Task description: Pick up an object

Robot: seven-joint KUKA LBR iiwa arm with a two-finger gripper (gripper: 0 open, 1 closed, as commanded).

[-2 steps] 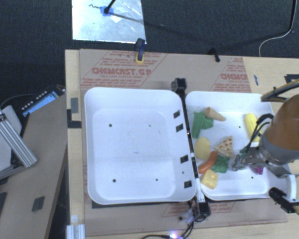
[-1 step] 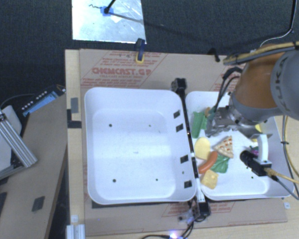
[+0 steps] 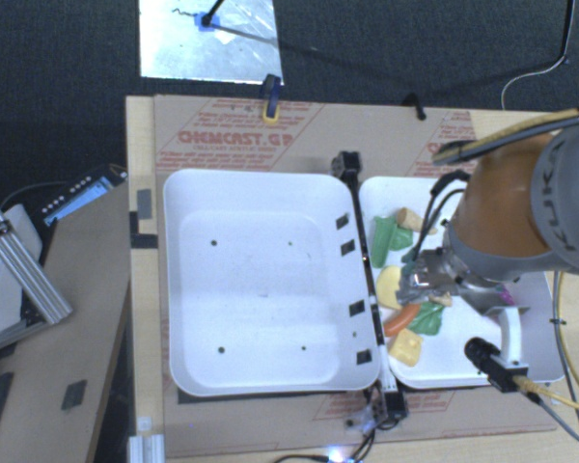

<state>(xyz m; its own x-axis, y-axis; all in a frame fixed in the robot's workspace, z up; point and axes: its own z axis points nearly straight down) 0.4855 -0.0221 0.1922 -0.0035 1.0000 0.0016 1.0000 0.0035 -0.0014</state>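
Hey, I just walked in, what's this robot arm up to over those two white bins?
The grey and orange arm reaches in from the right over the right bin. Its claw is low among a cluster of small toy-like pieces there: a green piece, a pale yellow one and an orange carrot-like one. I can't tell whether it has gripped anything. The left bin sits beside it.

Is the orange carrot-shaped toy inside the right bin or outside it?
Inside. The orange carrot-shaped toy lies on the floor of the right bin, near its left wall, among green and yellow toys, just below the gripper.
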